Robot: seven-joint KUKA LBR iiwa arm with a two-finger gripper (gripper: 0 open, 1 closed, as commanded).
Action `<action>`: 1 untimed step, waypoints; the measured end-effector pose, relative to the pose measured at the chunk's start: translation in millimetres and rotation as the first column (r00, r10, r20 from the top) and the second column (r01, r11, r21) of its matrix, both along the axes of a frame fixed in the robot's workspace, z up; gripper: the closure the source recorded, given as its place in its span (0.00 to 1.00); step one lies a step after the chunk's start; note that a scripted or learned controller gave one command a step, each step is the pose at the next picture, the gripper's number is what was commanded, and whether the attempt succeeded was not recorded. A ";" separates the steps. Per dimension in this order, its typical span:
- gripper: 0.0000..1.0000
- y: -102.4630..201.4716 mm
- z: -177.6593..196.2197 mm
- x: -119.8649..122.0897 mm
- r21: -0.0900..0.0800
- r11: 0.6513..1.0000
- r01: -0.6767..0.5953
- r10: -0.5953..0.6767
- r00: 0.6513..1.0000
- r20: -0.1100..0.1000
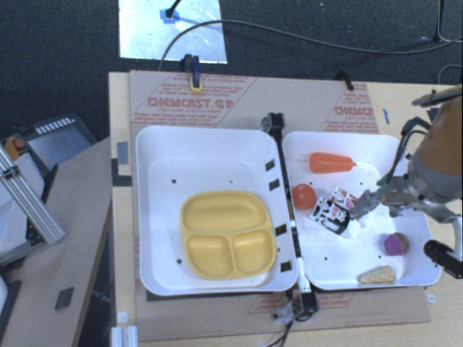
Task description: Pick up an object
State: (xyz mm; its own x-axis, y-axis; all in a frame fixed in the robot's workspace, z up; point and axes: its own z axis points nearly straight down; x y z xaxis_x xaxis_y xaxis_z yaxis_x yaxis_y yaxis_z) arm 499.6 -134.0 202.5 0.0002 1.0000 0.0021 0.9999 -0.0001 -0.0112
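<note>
Two white bins side by side on worktop (239,92): gripper (359,204) low beside patterned object (333,210), finger state indiscernible; carrot (332,163), red ball (304,195) loose alongside for picking.

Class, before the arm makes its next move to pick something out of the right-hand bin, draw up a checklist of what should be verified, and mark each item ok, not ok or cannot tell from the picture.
1. Targets present in the right bin: carrot, red ball, black-and-white patterned object, purple piece, tan wedge. Ok.
2. Gripper near a target: it sits right beside the patterned object. Ok.
3. Something between the fingers: cannot tell.
4. Neighbours clear of the target: the red ball lies close on the far side from the gripper. Not ok.
5. Yellow divided tray away from the work: it lies in the left bin. Ok.
</note>
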 end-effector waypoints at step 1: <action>0.00 0.3 5.9 2.9 -0.002 1.000 -0.003 0.003 1.000 0.013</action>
